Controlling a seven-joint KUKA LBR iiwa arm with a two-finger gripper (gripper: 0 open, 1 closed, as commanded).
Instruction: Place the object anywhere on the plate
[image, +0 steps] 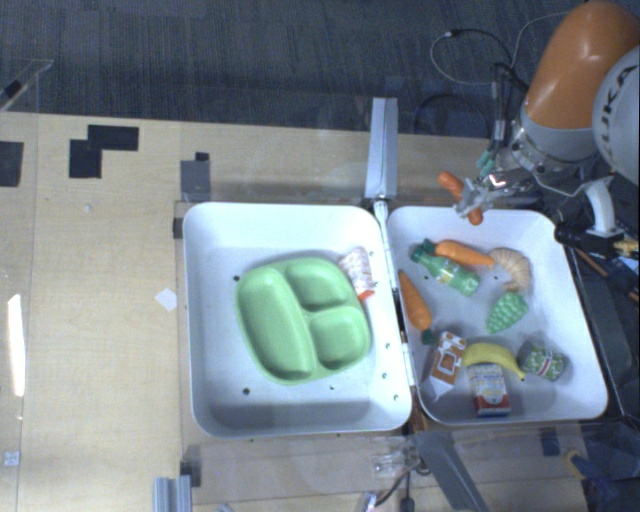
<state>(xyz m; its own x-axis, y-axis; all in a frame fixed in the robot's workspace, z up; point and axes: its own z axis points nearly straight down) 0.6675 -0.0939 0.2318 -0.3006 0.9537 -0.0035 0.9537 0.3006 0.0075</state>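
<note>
One readable mark: partial "KUKA" lettering on arm (610, 95); cartons' (488, 388) print illegible.

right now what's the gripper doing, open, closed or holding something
Gripper: above the far edge of the right bin; a small orange object sits at its tip, but whether it is gripped cannot be told.

Bright, even overhead light, glare on the white bins (200, 330), slightly soft focus throughout
</note>
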